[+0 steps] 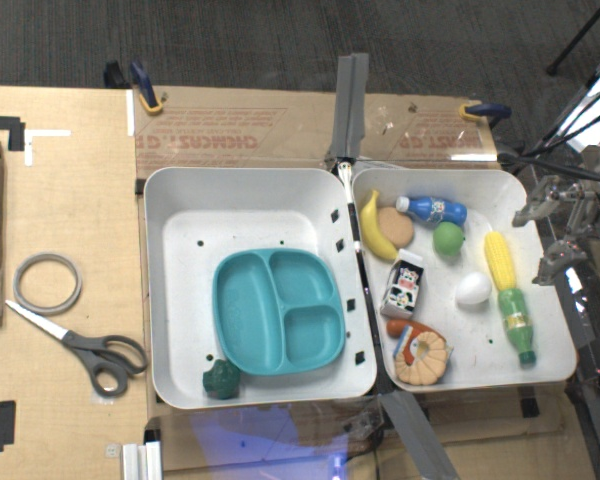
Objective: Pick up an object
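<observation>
Metal two-finger gripper (pixel 558 230) is seen beside right white bin (pixel 565 353), above yellow corn cob (pixel 499 260); nothing is held, finger state undeterminable.

The arm enters at the right edge of the camera view, where its metallic end assembly sits at mid-height of the frame. The gripper (pixel 558 230) is positioned at that edge, with grey linkage parts projecting toward the left. One bracket-like section lies higher, and a second section lies lower and slightly further right. Cables and thin rods run diagonally above the assembly toward the upper right corner. The fingers are not distinguishable from the surrounding metalwork at this angle. Nothing is visible between the gripper parts. The orange band and the upper arm links cannot be made out.
</observation>
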`<state>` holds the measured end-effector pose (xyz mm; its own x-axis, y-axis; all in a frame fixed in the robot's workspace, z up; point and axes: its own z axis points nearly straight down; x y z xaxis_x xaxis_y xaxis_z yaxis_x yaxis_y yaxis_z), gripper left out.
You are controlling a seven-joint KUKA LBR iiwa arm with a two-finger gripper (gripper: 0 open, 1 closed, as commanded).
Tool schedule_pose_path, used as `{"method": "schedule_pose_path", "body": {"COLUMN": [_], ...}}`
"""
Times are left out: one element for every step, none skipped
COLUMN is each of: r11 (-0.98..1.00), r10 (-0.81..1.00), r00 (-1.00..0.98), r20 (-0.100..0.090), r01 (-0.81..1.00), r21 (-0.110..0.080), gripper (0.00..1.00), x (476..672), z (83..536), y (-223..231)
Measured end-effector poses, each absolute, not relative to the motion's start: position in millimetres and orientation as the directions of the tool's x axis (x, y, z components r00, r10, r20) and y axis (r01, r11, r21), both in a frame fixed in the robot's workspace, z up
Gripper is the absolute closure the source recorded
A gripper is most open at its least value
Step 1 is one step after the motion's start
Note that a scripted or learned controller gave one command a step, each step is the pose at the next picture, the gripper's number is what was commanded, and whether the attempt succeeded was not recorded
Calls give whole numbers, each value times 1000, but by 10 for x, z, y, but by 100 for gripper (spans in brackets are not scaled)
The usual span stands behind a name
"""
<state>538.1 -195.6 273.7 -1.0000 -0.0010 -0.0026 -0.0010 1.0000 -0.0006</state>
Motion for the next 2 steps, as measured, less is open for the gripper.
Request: {"method": "schedule_pose_path", "body": {"r11": [995, 995], "r10": [-96, -102], "r00": [-995, -995], "r20": [1, -3], "r01": [-96, -102], "r21": [1, -1], "gripper": [0, 100], "x": [5167, 5191], "z": [987, 1087], "y": [-2211, -2191]}}
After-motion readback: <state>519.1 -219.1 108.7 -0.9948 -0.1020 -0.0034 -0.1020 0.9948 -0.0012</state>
